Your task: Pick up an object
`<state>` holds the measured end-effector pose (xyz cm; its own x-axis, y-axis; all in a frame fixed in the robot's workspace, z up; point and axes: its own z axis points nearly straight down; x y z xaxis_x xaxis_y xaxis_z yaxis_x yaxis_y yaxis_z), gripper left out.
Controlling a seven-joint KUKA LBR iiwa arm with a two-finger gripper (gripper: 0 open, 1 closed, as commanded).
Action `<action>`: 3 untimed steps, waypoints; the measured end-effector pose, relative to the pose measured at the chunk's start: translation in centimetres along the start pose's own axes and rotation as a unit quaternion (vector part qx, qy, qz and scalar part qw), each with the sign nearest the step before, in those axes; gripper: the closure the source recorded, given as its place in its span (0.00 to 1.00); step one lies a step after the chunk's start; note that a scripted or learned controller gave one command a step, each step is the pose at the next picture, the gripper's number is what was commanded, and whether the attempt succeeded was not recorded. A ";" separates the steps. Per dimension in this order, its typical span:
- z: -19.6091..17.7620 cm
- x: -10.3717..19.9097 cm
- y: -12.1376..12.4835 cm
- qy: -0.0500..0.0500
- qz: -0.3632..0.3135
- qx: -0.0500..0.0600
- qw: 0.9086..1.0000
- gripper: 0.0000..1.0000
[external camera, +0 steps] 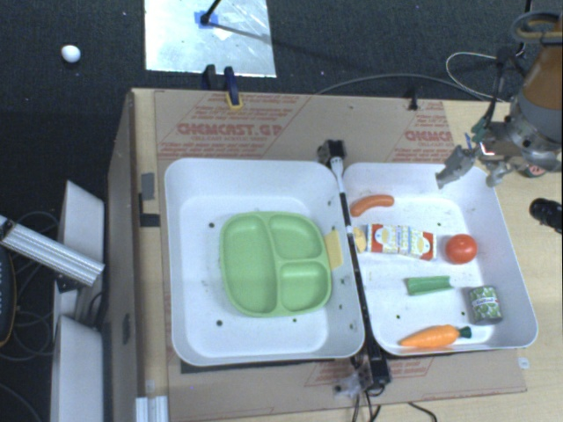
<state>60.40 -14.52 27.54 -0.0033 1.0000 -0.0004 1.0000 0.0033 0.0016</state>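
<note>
The right bin (506, 236) holds several items. An orange sausage (371, 203) lies at its back left, with a white and orange carton (400, 240) in front of it. A red tomato (460, 248) sits beside the carton. Nearer the front are a green stick (428, 283), a small dark can (484, 303) and an orange carrot (433, 336). My gripper (475, 169) hangs above the back right edge of this bin, open, with nothing between its fingers. It is well apart from all the items.
The left bin (193, 209) holds a green divided plate (273, 262), and a small yellow piece (333, 249) lies by the wall between the bins. Cables loop over the bench at the back right.
</note>
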 end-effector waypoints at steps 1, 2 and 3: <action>15.6 -1.9 -5.7 0.000 0.001 0.002 1.000 0.00; 18.4 -0.7 -0.3 -0.005 0.002 -0.008 1.000 0.00; 19.0 -0.1 5.4 0.000 -0.001 0.000 1.000 0.00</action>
<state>65.83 -14.66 8.53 -0.0051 1.0000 -0.0010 1.0000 0.0051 0.0025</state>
